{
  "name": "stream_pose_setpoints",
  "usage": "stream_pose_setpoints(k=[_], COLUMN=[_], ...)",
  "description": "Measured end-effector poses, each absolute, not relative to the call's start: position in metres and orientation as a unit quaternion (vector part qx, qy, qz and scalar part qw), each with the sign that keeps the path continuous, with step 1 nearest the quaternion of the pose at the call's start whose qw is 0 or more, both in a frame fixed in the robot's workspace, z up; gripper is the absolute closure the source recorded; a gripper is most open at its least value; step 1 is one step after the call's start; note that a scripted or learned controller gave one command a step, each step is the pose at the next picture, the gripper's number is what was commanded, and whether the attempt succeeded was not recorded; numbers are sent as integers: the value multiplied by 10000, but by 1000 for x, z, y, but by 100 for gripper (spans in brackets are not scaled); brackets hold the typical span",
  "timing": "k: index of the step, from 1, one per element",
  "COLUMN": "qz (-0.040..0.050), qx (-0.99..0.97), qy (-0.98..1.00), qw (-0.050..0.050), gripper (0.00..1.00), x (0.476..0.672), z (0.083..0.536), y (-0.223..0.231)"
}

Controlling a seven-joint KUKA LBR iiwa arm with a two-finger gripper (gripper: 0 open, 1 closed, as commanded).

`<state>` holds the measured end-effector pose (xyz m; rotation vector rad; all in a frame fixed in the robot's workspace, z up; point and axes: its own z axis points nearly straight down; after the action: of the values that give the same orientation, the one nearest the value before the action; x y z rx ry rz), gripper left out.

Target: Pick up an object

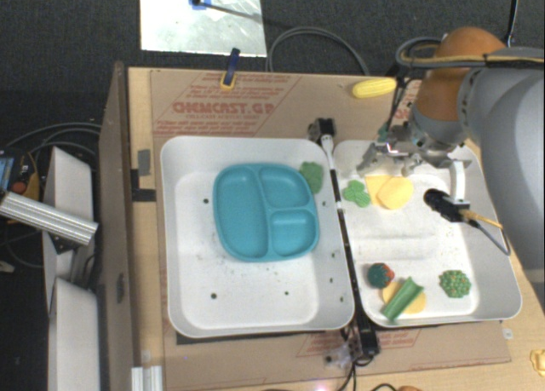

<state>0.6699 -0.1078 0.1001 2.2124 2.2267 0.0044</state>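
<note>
My gripper (388, 159) hangs over the far part of the right bin (426, 232), just above a yellow rounded piece (395, 194) and a yellow-green piece (375, 185) beside it. A green leafy piece (357, 197) lies to their left. Near the bin's front lie a red and green ball (380, 275), a green stick on a yellow slice (402, 298) and a green broccoli-like ball (456, 283). Nothing shows between the fingers.
A blue divided plate (264, 211) lies in the left bin (196, 296), with a green leafy piece (312, 176) at its far right corner. A yellow corn-like piece (374, 87) rests on the cardboard behind the bins.
</note>
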Motion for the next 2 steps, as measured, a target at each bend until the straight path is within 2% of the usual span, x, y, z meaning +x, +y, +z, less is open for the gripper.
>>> stream_pose_setpoints(k=[1,2], qz=[12,33], qx=[7049,7042], qy=[7093,7099], qw=[21,34], gripper=[0,100], x=[650,653], z=[86,98], y=[-87,-87])
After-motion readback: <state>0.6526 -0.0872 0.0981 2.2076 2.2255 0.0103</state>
